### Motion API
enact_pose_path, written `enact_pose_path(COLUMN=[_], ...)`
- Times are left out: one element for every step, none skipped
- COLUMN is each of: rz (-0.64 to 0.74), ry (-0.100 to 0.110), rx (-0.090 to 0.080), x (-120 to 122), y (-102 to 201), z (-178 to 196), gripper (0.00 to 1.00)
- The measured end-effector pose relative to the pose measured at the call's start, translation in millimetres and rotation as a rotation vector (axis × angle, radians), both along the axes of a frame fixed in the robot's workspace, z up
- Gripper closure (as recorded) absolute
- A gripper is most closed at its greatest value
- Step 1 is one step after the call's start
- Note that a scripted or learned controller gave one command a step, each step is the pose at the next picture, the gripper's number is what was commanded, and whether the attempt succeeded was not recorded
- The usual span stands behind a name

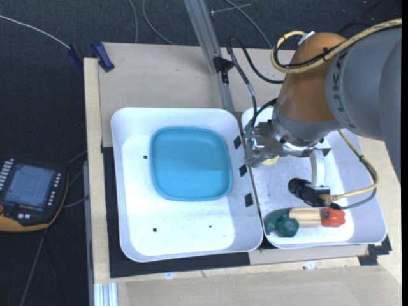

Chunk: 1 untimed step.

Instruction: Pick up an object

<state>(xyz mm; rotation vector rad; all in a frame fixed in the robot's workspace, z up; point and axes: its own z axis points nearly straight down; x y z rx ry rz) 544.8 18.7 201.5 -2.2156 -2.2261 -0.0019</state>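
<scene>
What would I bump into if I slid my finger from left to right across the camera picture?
Teach pendant → blue clip → left white bin holding the blue plate → green object → wooden cylinder → red piece.

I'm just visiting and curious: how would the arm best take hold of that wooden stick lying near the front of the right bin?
Probably at the bare middle of the wooden stick, coming straight down, fingers closing across its narrow width. It lies flat and lengthwise, with a green object and an orange-red object crowding its ends.
</scene>
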Motion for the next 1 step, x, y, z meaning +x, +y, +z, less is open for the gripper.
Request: enact_pose_path(rz=[-0.001], ry=[0.000], rx=[0.000], x=[-14.2], y=[41.5], z=[11.2], gripper=[1.00])
